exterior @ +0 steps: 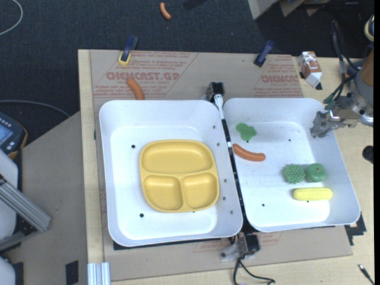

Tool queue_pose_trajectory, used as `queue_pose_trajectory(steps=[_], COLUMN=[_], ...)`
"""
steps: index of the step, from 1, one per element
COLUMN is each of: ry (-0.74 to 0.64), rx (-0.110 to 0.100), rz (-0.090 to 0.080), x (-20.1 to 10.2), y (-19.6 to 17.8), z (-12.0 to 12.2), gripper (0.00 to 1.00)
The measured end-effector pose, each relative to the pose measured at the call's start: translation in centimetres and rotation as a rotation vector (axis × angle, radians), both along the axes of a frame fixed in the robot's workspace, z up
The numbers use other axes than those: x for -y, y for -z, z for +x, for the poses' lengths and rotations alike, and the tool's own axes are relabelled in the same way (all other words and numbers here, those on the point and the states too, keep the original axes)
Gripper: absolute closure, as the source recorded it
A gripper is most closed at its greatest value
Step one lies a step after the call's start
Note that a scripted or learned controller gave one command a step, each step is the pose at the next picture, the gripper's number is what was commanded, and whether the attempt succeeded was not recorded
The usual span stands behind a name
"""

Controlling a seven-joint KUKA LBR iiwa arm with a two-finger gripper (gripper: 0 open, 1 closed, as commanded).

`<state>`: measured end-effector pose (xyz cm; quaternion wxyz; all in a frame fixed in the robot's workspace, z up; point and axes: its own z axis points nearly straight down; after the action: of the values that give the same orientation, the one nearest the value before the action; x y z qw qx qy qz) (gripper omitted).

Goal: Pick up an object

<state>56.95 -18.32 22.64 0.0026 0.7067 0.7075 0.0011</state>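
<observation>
Right bin (279,218): sausage (249,153) left of hand (321,125).

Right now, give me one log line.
tool over right bin's far right rim | nothing held | sausage, corn in bin | tray left

The light was even and fairly bright, falling from overhead, and shadows stayed soft and short. Both white bins (113,129) glared pale, nearly washed out. The dark floor (59,16) past the desk's (89,88) far edge looked grainy. Small things appeared slightly soft throughout.
</observation>
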Motion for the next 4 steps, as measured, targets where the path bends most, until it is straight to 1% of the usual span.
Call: queue_pose_trajectory(steps=[1,2,3,4], ry=[-0.006,-0.006,-0.005,-0.002], rx=[-0.002,-0.006,-0.005,-0.006], rz=[0.003,0.004,0.004,0.003], x=[-5.8,-12.1,-17.7,-19.7], y=[-0.9,-0.3,-0.3,-0.5], z=[0.7,1.4,2.0,1.5], gripper=[1.00,1.00,1.00,1.00])
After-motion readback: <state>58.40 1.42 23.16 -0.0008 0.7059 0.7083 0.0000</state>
